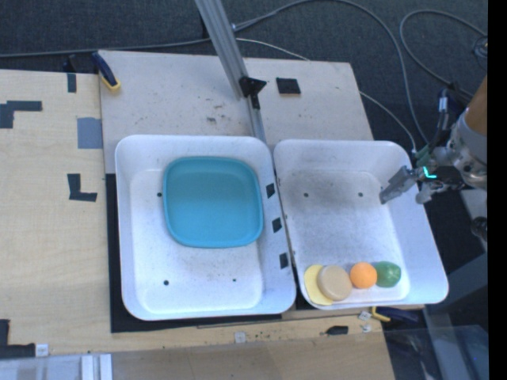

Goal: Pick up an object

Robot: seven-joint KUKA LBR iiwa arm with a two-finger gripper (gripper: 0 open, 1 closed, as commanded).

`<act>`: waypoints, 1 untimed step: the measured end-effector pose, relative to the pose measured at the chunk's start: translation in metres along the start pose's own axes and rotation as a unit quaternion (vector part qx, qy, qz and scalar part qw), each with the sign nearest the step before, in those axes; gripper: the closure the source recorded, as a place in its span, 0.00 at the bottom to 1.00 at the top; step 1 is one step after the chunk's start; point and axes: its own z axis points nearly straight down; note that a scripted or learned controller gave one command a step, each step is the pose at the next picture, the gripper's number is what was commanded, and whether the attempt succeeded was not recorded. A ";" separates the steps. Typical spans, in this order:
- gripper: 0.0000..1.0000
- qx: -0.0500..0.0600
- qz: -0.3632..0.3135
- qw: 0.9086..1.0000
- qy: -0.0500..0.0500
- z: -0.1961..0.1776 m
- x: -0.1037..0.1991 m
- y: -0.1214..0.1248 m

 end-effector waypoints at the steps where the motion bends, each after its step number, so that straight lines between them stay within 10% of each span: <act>1: 0.00 0.000 0.000 1.000 0.000 0.000 0.000 0.000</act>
